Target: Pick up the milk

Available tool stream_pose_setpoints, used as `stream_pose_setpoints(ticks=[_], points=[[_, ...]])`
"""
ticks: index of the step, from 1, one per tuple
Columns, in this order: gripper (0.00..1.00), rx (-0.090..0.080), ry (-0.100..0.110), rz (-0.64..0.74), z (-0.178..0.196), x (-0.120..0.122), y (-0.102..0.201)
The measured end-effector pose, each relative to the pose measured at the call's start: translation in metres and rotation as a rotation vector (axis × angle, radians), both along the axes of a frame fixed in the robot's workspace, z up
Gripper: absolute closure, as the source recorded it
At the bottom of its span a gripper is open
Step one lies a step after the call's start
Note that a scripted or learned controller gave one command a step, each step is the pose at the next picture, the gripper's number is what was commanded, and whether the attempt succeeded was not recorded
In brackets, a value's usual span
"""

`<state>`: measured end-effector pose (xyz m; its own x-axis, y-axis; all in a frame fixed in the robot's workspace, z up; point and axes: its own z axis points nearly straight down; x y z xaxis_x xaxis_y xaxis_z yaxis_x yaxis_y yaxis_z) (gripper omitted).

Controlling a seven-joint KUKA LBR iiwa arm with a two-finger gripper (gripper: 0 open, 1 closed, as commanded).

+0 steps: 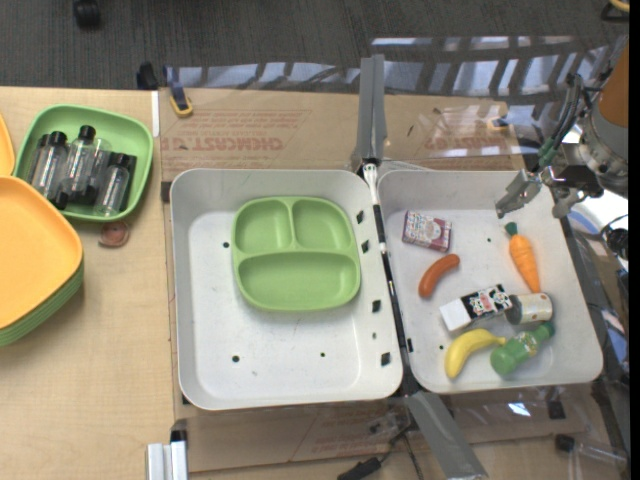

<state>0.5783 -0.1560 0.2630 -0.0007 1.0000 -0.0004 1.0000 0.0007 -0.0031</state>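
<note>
The milk [478,306] is a small white carton with black cow patches, lying on its side in the lower middle of the right bin [590,368]. My gripper [536,197] hangs over the bin's upper right corner, up and to the right of the milk and well apart from it. Its fingers [513,197] are spread open with nothing between them. An orange carrot [524,260] lies just below the gripper.
Around the milk lie a pink carton [427,231], a red sausage [438,274], a banana [468,351], a green bottle [520,350] and a pale bottle [535,309]. The left bin [200,368] holds a green divided plate [296,252].
</note>
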Motion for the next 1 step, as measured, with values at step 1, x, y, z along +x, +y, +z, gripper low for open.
stream_pose_setpoints(ticks=[1], points=[[1.00,-0.001,0.002,0.001,0.0079,0.0001,-0.0009]])
